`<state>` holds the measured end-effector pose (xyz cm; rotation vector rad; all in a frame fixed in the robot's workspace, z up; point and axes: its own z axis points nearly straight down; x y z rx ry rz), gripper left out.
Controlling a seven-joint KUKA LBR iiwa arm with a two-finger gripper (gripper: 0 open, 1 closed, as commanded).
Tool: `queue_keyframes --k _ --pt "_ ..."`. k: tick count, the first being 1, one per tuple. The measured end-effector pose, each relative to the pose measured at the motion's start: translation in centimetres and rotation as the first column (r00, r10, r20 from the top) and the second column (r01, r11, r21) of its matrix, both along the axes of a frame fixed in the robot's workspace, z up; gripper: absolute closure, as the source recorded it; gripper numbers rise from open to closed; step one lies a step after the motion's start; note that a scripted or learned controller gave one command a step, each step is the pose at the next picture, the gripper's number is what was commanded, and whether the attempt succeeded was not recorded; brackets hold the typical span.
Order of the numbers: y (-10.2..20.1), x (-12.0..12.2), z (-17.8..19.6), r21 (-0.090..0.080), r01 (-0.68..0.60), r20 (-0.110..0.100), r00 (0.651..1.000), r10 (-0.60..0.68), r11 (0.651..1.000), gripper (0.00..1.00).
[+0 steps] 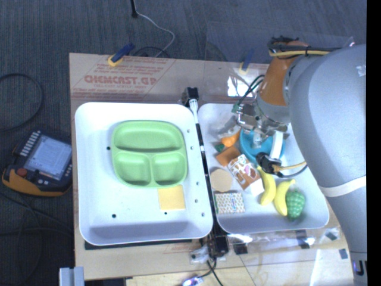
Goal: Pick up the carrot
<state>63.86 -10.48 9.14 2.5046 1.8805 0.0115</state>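
Observation:
The carrot point(228, 141) is a small orange piece with a green tip, lying in the right bin point(315, 216) near its left wall, toward the back. My gripper point(243, 124) hangs low over the back of that bin, just up and right of the carrot and very close to it. I cannot make out any contact between them. The grey arm with its orange band point(275, 82) comes in from the right and covers the bin's right side.
Packed around the carrot are a brown piece point(225, 155), a blue bowl point(257, 149), a patterned box point(244, 170), a round biscuit point(221, 180), a waffle point(229, 202), a banana point(268, 187) and a green fruit point(294, 202). The left bin point(95, 219) holds a green divided plate point(149, 151) and a yellow slice point(172, 198).

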Motion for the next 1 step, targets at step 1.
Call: queue_keyframes --k 1 --pt "-0.18 0.00 1.19 -0.007 -0.001 -0.002 1.000 0.001 1.000 1.00"
